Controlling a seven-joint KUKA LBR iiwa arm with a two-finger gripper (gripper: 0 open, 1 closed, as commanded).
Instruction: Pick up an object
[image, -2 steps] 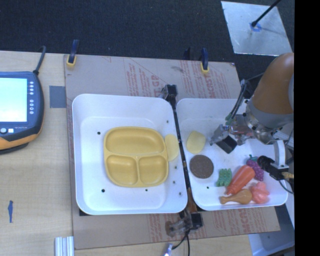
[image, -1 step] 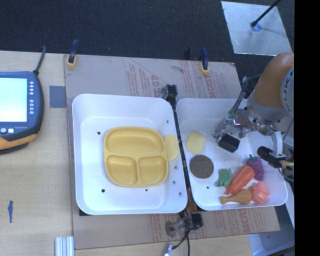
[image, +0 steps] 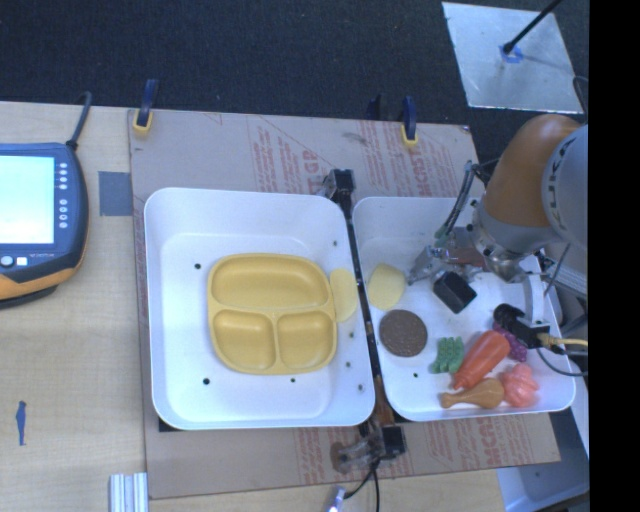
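Note:
My gripper (image: 441, 276) hangs low over the upper middle of the right bin (image: 420, 215), below the arm's orange band. Just to its left lies a pale yellow oval piece (image: 385, 285), a small gap away. A brown round patty (image: 403, 332) lies below that. Along the bin's lower right are a green leafy piece (image: 449, 354), an orange carrot (image: 482, 358), a purple piece (image: 517, 347), a pink item (image: 521, 385) and a tan drumstick (image: 471, 398). I see nothing held in the gripper.
The left bin (image: 170, 300) holds a yellow compartment tray (image: 272, 310) with a pale yellow slice (image: 343, 295) at its right rim. A tablet-like pendant (image: 35, 215) lies at the far left of the bench. Black cables (image: 530, 325) run by the right bin's right wall.

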